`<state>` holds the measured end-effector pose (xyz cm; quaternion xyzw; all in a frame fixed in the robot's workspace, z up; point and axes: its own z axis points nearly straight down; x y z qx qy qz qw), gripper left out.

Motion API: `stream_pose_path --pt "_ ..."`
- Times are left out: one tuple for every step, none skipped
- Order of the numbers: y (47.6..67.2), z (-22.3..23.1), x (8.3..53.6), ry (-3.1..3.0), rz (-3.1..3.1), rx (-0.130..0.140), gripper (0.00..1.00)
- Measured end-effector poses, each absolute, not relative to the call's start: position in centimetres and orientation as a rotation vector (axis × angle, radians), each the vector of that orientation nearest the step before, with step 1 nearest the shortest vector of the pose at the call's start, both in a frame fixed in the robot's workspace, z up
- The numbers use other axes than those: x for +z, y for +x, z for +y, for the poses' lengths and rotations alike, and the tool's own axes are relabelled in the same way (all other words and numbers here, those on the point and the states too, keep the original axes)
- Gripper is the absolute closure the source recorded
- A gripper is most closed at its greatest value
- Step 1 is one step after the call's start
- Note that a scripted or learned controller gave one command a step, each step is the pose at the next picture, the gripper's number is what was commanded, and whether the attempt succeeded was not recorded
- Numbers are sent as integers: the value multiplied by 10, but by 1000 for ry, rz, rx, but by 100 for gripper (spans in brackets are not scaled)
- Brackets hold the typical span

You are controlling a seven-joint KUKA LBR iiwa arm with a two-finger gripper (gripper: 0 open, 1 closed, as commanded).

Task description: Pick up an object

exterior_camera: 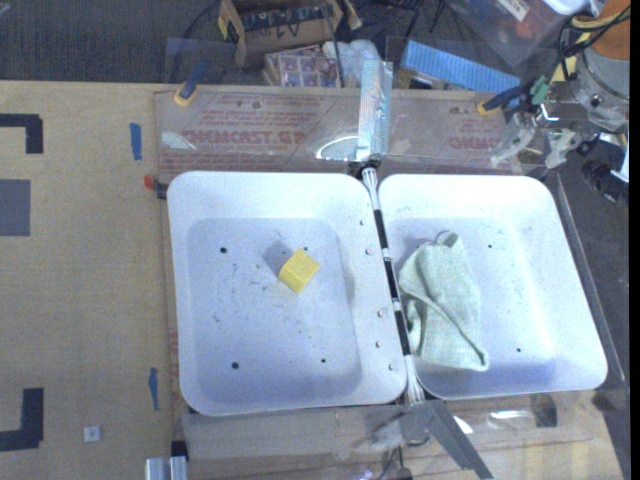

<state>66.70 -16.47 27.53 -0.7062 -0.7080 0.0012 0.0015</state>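
Two shallow white bins sit side by side across the middle of the frame on a tan bench (pixel 80 268). The left bin (pixel 200 368) holds a small yellow block (pixel 299 270), lying a little above its centre and turned at an angle. The right bin (pixel 560 298) holds a crumpled pale green cloth (pixel 440 303), bunched against its left wall, just beside the seam where the bins meet. At the upper right corner of the frame, the gripper (pixel 535 143) hangs beyond the right bin's far edge, above the bench rather than over either bin. Cardboard boxes (pixel 275 13) and a blue pad (pixel 455 66) lie along the top of the frame.
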Motion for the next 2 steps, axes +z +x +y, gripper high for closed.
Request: stream_pose_path --pt "658 -156 287 -2062 -2366 4 0" --pt "668 -81 183 -1654 -2668 2 0"
